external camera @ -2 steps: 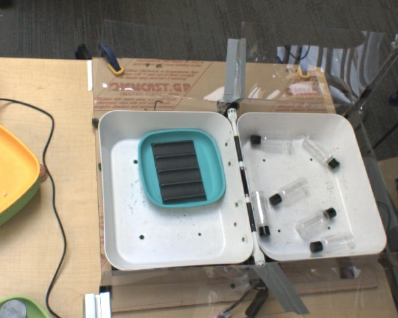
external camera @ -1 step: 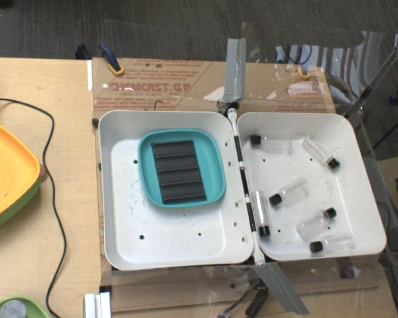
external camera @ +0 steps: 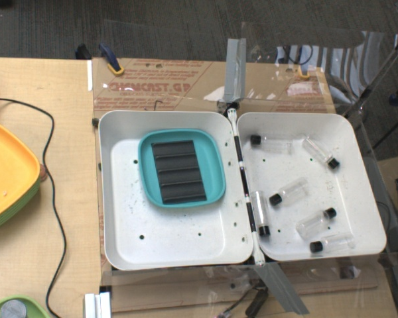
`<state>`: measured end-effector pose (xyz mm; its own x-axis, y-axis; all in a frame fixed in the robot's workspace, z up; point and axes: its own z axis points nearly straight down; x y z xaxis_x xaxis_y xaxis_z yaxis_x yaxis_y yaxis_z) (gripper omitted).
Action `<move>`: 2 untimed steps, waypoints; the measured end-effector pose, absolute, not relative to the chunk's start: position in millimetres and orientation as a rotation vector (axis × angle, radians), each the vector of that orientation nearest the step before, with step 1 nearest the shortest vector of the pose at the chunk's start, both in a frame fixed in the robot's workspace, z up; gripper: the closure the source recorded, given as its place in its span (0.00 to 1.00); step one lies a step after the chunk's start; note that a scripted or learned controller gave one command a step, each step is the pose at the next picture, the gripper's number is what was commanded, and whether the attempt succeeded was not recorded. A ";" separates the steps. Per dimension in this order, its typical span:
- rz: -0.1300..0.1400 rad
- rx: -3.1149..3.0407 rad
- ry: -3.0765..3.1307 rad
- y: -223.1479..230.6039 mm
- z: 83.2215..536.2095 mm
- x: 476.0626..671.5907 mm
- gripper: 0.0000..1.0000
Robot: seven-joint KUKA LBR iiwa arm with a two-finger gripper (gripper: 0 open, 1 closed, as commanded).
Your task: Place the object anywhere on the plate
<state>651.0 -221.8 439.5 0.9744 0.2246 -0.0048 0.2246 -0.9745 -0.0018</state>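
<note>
- Camera view: teal plate (external camera: 182, 168) with dark ribbed insert sits in left bin (external camera: 119, 237), frame centre.
- Clear vials (external camera: 288, 195) with black caps lie scattered in right bin (external camera: 365, 177), apart from plate.
- Tool state: cannot tell.

Teal plate (external camera: 213, 171) with dark grey ribbed centre, white bins (external camera: 119, 197), clear black-capped vials (external camera: 288, 193)

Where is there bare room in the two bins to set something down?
The left bin has bare floor below and left of the teal plate, which bears a dark ribbed insert. The right bin is crowded: clear vials with black caps lie scattered, leaving only small gaps near its middle.
</note>
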 end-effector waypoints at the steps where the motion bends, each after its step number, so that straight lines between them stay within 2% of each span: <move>1: 0.007 -3.123 -0.325 -221.4 439.7 651.4 0.00; 2: 0.008 -3.123 -0.321 -221.9 439.4 650.5 0.00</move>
<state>650.5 -221.9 439.4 0.9791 0.2035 -0.0049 0.2034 -0.9791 -0.0023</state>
